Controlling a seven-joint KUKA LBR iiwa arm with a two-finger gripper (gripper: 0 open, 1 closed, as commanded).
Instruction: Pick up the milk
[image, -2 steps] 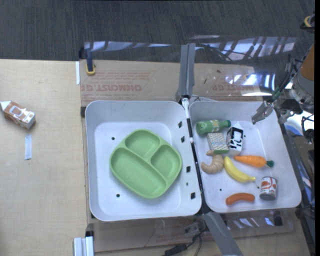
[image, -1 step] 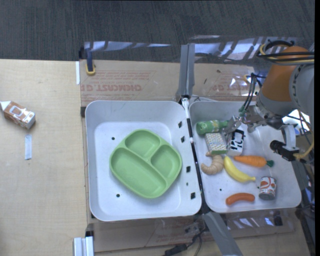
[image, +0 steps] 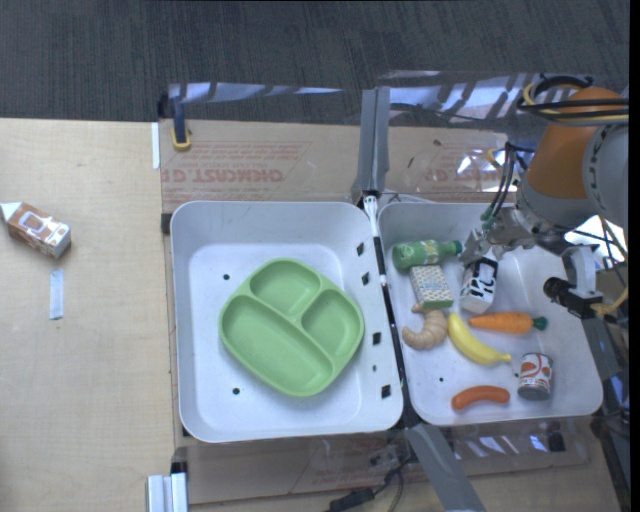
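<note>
One sausage (image: 480, 398), one can (image: 535, 376), one milk (image: 481, 280) pinched by tool (image: 480, 254).

**Only one bit of readable text in this whole shot**

So the only lettering I can actually make out is on the flat brown cardboard sheet (image: 262, 170) lying behind the two white bins. It's printed in red, and it reads upside down and mirrored from this angle, something like "CHEMCRAFT" with a smaller red line under it that's too tiny to read.

The small black-and-white milk carton (image: 481, 281) in the right bin has dark markings, but they're just blobs here. Same with the small red-and-white tin can (image: 535, 376) and the little orange-and-white carton (image: 38, 231) out on the wooden counter (image: 80, 400): printing on both, none legible.
</note>
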